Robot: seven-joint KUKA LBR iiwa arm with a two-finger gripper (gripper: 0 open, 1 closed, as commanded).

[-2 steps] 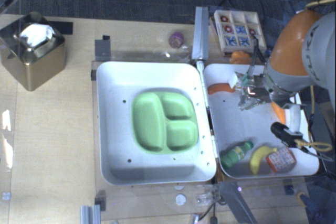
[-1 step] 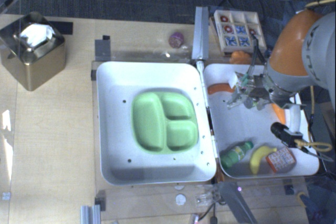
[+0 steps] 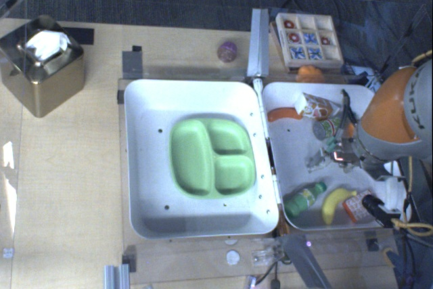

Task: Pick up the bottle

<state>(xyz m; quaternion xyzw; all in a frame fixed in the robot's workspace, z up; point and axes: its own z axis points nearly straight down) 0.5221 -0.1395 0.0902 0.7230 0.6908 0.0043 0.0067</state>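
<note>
bottle (image 3: pixel 305 198): green, lying on its side in the right bin (image 3: pixel 291 145), down in the front-left corner, right by the front wall
neighbours: yellow banana (image 3: pixel 335 204) just beside it on the right, then a red-and-white packet (image 3: pixel 357 208) past that. orange thing (image 3: pixel 284 114) and a printed pouch (image 3: pixel 319 107) are up at the back of the same bin, well apart from the bottle
left bin (image 3: pixel 142 166): green divided tray (image 3: pixel 212 156) sat in it, nothing to do w/ the task
arm (image 3: pixel 396 115): reached in from the right, orange band and grey wrist over the right bin
jaws: gripper (image 3: pixel 336 149) seen mid-bin, near some clear crinkly stuff, but whether open or closed can't be told tbh, too small/blurry. nothing can be seen held
step: looks like approach phase imo, bottle not yet grabbed, gripper is behind it and a bit right, not over it
next move: gripper would need to be brought fwd toward the front-left corner, lined up across the bottle's narrow width, then lowered
watch out: banana is v close, wall too, so little room for the jaws on either side. round bottle prob rolls if nudged
</note>
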